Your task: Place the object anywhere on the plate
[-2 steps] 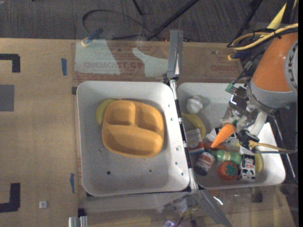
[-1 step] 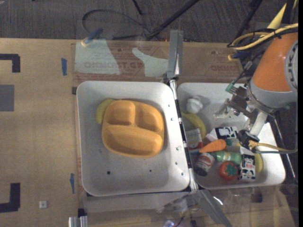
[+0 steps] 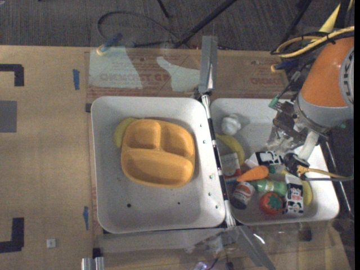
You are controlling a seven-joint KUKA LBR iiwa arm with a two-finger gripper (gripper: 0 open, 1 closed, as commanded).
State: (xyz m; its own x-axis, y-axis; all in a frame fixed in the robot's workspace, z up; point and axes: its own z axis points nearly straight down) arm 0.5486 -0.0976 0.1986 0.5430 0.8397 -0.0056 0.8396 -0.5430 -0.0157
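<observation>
Right of centre, the claw hangs over the right bin, above a heap of toy food: a carrot, a tomato, a milk carton, a banana. I cannot tell how its jaws stand. Left of centre, the orange plate sits in the left bin.

Orange plate — smooth, matt plastic, seemingly; bins — glossy white plastic.
</observation>
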